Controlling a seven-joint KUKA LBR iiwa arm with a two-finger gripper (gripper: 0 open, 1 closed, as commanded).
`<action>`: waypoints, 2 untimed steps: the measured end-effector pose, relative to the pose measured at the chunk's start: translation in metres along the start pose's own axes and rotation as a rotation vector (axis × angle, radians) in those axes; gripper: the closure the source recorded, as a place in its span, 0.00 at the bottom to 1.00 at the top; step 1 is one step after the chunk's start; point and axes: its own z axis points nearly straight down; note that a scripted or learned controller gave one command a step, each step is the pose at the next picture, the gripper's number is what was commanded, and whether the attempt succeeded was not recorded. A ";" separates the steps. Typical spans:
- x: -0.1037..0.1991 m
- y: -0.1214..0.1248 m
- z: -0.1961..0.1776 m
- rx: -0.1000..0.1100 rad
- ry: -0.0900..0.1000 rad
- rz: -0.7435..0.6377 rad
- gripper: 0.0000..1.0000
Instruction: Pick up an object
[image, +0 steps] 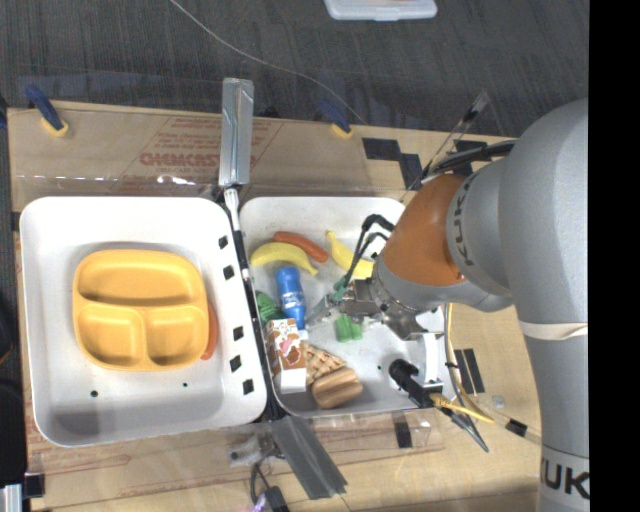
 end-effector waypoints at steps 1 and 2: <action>-0.001 0.001 -0.010 0.000 -0.001 -0.004 1.00; 0.080 0.038 -0.101 -0.003 0.002 0.427 1.00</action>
